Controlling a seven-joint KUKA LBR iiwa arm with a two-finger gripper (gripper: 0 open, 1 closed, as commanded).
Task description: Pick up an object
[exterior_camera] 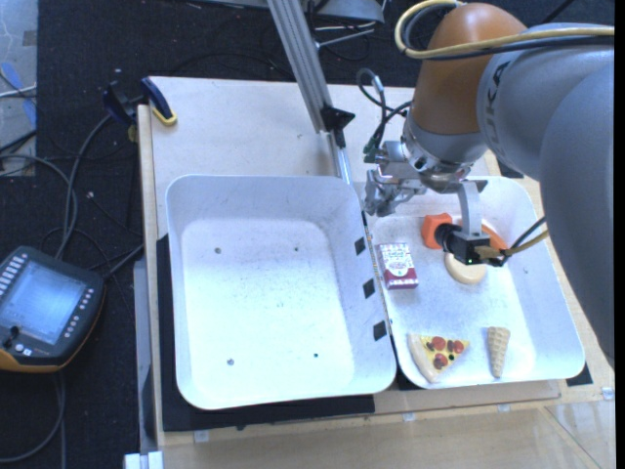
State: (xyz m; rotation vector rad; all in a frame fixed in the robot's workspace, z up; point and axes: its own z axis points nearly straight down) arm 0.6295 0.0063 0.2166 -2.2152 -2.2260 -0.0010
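White bins sit side by side on a pale bench: left bin and right bin. The loose things all lie in the right bin, read here as a clock face.

- A red-and-white carton lies flat at 9 o'clock, near the shared wall.
- A pizza slice lies at 7 o'clock.
- A cone lies at 5 o'clock, with its tip toward the near rim.
- An orange piece lies at 11 o'clock.
- A pale disc lies just beside the orange piece, toward the centre.

Hidden parts: robot hardware partly covers both the orange piece and the disc, so their full shapes cannot be made out. The arm covers the bin's 1 o'clock corner, and the picture's right edge cuts off its grey link.

Pose: the arm enters from 3 o'clock, its orange band uppermost and its wrist turned downward. The gripper hangs at the bin's 10 o'clock corner, by the shared wall. It is at 12 o'clock from the carton and apart from it. Whether it is wide, narrow or closed on anything cannot be told.

Outside the bins, a metal bar slants down from 12 o'clock to the far rims. A pendant lies at 9 o'clock.
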